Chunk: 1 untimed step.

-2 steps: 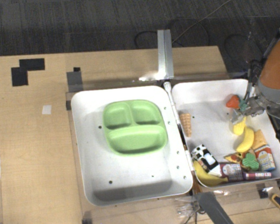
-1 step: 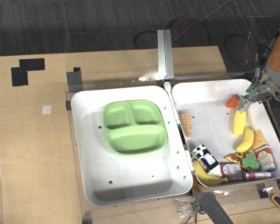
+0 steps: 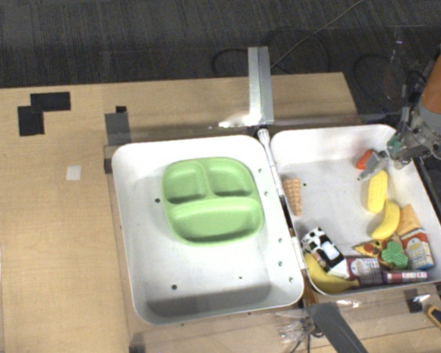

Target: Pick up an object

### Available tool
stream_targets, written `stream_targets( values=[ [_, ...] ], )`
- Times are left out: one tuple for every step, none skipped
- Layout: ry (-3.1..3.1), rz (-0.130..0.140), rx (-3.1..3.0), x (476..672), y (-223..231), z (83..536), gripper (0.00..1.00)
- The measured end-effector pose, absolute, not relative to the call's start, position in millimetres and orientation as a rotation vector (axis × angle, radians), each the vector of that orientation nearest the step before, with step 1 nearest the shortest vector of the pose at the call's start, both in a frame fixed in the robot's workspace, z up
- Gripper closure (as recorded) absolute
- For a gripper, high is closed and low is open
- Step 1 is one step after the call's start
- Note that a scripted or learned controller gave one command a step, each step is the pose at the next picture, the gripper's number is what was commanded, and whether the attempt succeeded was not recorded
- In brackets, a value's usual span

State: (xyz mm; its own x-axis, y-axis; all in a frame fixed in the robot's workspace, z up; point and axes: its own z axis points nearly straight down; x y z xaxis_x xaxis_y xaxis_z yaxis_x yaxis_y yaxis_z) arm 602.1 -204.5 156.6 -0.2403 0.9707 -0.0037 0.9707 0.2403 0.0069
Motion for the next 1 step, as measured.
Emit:
stream_targets(
  values=[
    [2.656,0.007,1.653,588.5,-205.6,90.1,0.0]
  ],
)
